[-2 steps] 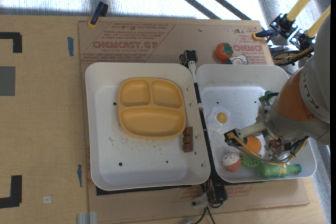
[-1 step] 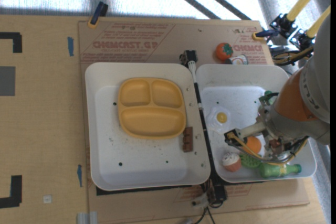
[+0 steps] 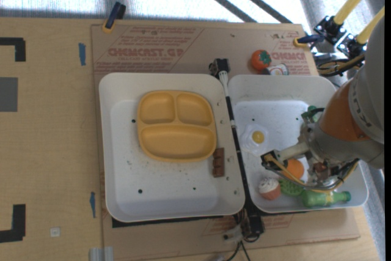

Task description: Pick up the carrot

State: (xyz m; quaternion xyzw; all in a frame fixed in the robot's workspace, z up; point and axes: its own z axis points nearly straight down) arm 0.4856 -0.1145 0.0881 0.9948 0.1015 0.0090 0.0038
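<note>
Your orange carrot (image 3: pixel 295 169) with green top lies long axis pointing lower-right; tool (image 3: pixel 314 169) grip can't tell; tabletop cardboard (image 3: pixel 146 52) reads "CHEMCAST".

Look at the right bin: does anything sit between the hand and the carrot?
Nothing visible does. The hand is already low in the right bin, directly at the carrot; the fried egg and radish lie off to the side.

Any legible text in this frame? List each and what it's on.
"CHEMCAST GP", red print on the brown sheet behind the left bin; the finer lines around it are too blurred to read.
"CHEMCAST", partly seen, on the same sheet behind the right bin, beside a toy tomato; the rest is blurred or cut off.
No other text is legible.
</note>
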